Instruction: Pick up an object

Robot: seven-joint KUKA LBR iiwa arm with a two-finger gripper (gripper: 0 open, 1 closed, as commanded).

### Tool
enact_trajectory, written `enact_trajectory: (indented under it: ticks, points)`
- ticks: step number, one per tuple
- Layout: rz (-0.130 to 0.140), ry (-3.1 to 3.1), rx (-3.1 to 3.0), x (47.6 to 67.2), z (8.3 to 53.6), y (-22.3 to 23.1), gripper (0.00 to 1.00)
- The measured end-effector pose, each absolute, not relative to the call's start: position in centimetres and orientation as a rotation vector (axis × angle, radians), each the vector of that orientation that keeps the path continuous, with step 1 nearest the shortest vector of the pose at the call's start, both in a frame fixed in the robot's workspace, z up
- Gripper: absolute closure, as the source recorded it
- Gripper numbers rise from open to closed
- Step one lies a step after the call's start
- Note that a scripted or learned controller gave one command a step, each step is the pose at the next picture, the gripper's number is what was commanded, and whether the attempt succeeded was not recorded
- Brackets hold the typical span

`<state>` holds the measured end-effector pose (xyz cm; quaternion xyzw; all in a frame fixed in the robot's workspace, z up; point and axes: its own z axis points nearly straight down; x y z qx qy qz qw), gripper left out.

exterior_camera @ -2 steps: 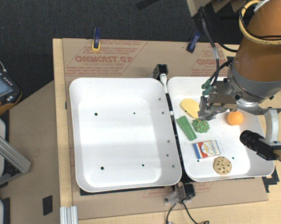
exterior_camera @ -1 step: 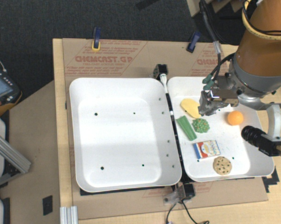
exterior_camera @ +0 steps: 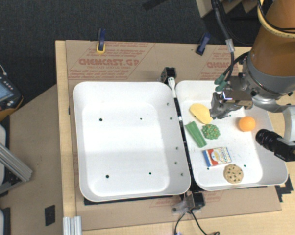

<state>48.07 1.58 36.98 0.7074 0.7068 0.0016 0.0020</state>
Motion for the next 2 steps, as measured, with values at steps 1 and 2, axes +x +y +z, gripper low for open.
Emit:
enact_trajectory:
  ticks: [1,2]
  points:
    - [0.007,2.217,2.218,48.1,38.0,1.6,1.00]
    - [0.008,2.216,2.216,48.2,39.0,1.6,1.00]
